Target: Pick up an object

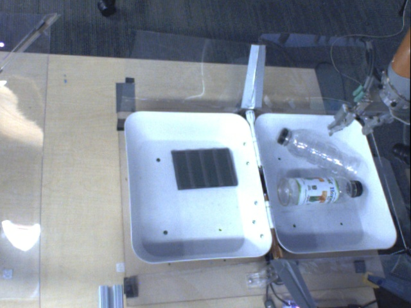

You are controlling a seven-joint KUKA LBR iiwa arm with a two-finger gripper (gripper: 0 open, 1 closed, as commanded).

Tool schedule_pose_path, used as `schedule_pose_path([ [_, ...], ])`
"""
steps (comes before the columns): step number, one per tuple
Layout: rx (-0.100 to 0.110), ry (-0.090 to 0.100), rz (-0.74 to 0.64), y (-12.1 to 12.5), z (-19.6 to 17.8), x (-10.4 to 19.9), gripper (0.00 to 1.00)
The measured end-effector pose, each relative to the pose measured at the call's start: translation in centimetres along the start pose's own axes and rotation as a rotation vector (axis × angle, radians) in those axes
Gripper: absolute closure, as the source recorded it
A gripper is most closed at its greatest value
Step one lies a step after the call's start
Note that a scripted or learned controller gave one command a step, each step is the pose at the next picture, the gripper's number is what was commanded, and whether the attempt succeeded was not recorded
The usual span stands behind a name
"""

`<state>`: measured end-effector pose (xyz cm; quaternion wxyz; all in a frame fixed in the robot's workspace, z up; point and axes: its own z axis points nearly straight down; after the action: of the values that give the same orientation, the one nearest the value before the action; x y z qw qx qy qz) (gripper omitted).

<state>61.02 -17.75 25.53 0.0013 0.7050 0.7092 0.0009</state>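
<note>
White bins [138,172], dark ribbed pad [203,169], clear bottles [319,151], one green-and-orange labelled [318,191].

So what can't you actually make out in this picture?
- Arm: cut off by the camera view's right edge.
- Gripper: too small to judge its fingers.
- Labelled bottle: label print too small to read.
- Clear bottle: see-through, outline faint against the right bin.
- Dark ridged pad: its material is unclear.
</note>
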Motion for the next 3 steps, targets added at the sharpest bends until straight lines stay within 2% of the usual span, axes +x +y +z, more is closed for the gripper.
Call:
schedule_pose_path([
  [1,-0.045,-0.011,-0.072,-1.0,11.3,1.6,0.00],
  [2,-0.055,-0.013,-0.084,4.4,12.2,1.5,0.00],
  [3,-0.061,-0.014,-0.120,4.5,12.2,1.6,0.00],
])
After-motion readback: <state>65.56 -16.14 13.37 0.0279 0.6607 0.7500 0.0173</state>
